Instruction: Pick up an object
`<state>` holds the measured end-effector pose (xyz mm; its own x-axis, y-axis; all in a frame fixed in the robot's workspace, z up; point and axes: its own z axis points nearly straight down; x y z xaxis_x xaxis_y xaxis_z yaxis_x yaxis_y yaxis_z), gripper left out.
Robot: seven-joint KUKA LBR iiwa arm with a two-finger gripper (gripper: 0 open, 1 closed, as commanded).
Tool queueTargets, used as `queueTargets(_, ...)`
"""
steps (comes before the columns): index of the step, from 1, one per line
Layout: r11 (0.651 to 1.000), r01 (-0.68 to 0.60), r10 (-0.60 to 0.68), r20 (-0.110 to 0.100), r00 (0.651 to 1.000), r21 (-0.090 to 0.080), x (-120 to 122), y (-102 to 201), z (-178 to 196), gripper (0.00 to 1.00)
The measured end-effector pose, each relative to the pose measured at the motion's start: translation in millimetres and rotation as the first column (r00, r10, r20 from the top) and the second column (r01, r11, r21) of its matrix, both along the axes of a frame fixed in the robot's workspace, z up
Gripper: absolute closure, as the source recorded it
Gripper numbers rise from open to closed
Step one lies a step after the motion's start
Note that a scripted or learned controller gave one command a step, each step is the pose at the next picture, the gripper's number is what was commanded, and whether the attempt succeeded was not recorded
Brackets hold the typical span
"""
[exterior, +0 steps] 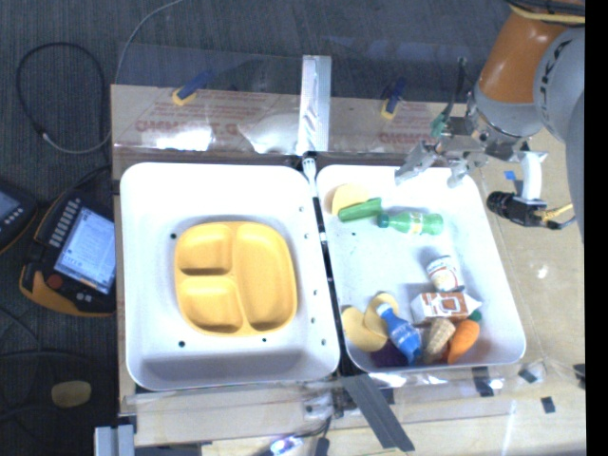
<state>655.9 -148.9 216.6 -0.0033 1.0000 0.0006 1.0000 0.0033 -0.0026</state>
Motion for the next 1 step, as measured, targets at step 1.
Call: queueTargets(1,1.000,0.000,0.000,0.000,1.000,0.000,0.0,0.0,0.0,0.00)
